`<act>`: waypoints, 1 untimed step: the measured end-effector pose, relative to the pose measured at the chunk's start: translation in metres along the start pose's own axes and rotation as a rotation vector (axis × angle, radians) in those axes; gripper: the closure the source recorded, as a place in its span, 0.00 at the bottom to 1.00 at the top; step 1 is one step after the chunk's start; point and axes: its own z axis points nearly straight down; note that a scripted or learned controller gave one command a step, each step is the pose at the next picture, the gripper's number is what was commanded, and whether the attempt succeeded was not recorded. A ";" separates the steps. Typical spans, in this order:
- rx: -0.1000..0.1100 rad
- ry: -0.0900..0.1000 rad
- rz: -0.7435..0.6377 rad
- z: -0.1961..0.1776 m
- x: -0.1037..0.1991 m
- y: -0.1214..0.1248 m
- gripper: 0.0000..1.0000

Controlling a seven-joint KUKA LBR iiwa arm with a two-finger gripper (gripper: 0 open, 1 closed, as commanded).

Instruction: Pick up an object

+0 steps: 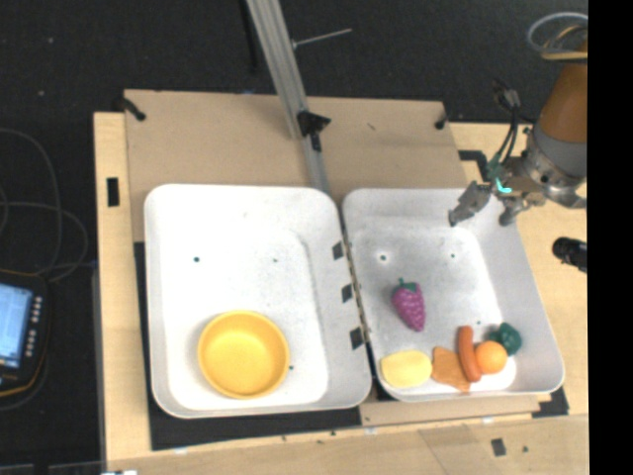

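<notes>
camera view: two white bins are seen side by side on the bench (247, 137), a left bin (188, 226) and a right bin (514, 285). the gripper (487, 206) is held over the far right corner of the right bin, below the grey wrist and the orange band (566, 107). its two fingers (467, 206) are spread well apart, and nothing is seen between them.

every object lies nearer the camera than the gripper. a purple fruit (408, 303) (grape-like, with a green stem) is found nearer and to the left of the gripper, apart from the rest. further on, along the near wall of the right bin, a row is formed: a pale yellow piece (406, 368) at the left, then an orange wedge (447, 368), a carrot (467, 351) laid over it, an orange (490, 356) touching the carrot, and a dark green item (507, 337) just beside the orange. all of these are well apart from the gripper.

a yellow bowl (243, 353) is set upright in the near part of the left bin, far to the left of the gripper.
</notes>
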 end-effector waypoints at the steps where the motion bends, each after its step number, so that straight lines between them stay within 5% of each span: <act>1: 0.006 0.002 0.004 0.062 0.001 -0.006 0.00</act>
